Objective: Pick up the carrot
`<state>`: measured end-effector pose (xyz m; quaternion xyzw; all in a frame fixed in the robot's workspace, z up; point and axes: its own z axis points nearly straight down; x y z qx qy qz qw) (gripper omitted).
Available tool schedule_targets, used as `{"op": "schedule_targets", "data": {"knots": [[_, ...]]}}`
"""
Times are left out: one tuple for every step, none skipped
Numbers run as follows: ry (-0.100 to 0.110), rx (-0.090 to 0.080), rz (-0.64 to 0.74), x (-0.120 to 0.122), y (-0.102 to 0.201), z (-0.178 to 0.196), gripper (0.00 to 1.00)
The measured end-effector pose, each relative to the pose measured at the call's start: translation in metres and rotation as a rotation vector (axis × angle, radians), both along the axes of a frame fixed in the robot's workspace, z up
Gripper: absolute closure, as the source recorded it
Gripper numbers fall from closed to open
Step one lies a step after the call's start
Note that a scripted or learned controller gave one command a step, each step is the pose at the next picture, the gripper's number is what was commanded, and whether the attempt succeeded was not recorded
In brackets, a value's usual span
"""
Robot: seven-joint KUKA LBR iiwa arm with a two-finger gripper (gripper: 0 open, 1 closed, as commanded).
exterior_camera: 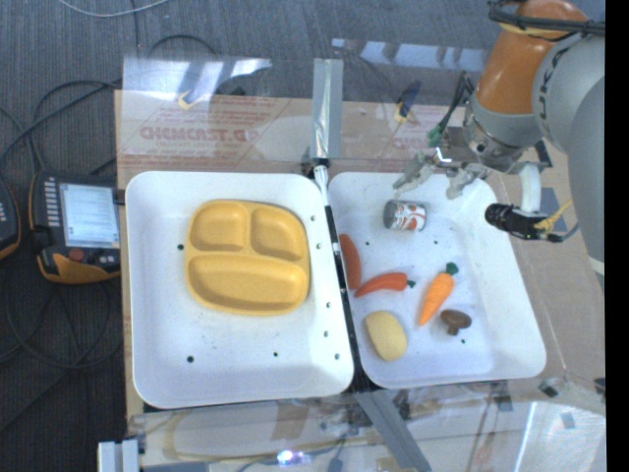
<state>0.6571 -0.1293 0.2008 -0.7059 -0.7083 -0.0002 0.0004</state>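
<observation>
I can make out one line of faded red lettering on the cardboard sheet (pixel 211 131) lying under the far edge of the left bin (pixel 147 293); its characters are too washed out for me to read. The can (pixel 404 215) in the right bin (pixel 511 293) bears a label with red areas, its print too small to tell.

Tray (pixel 246 256) in left bin (pixel 157 362), carrot (pixel 435 296) in right bin (pixel 511 347), can (pixel 404 215) behind it, potato (pixel 386 335) left.
</observation>
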Motion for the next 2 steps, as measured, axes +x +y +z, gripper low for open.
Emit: {"op": "schedule_targets", "data": {"knots": [[0.002,-0.003,-0.077,-0.052,-0.05,-0.095,0.0],[-0.017,-0.005,-0.118,-0.104,-0.053,-0.11,0.0]]}}
